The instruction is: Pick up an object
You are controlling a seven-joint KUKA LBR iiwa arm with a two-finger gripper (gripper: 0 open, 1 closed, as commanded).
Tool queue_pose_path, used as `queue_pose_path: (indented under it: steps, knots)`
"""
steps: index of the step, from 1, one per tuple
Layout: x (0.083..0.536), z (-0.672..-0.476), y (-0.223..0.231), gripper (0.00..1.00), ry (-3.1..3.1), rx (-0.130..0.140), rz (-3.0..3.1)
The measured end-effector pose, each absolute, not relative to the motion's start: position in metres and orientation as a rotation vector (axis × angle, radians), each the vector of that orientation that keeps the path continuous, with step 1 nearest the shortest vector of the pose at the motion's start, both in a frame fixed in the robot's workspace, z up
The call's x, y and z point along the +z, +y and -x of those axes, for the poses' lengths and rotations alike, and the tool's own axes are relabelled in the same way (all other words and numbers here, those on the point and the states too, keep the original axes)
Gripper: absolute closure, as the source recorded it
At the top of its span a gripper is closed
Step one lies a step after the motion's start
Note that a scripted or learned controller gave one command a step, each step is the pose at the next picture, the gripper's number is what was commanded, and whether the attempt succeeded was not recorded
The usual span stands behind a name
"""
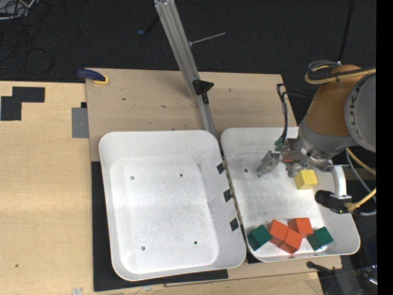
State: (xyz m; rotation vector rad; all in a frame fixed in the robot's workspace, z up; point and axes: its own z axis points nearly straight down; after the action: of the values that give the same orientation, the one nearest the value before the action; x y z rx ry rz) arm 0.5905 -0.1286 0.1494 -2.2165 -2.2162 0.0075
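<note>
My gripper (281, 166) hangs low over the middle of the right bin (258, 143), and it looks open with nothing between its fingers. One grey finger (267, 163) points down and to the left. A yellow block (306, 178) lies on the bin floor just right of the gripper, close beside it but not between the fingers. At the bin's near edge is a cluster of blocks: a green one (259, 236), three orange-red ones (279, 231) (293, 241) (302, 225), and another green one (319, 237).
The left bin (123, 146) adjoins the right one, with black clips (226, 194) along their shared rim. A slanted aluminium bar (184, 54) rises behind the bins. The arm's orange band (328, 109) and cables (334, 198) overhang the right bin's right side.
</note>
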Motion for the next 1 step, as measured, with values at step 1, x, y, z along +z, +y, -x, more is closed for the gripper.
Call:
queue_pose_path:
  steps: [1]
  knots:
    - [0.0950,-0.5887,-0.1275,0.00,-2.213,0.008,2.218]
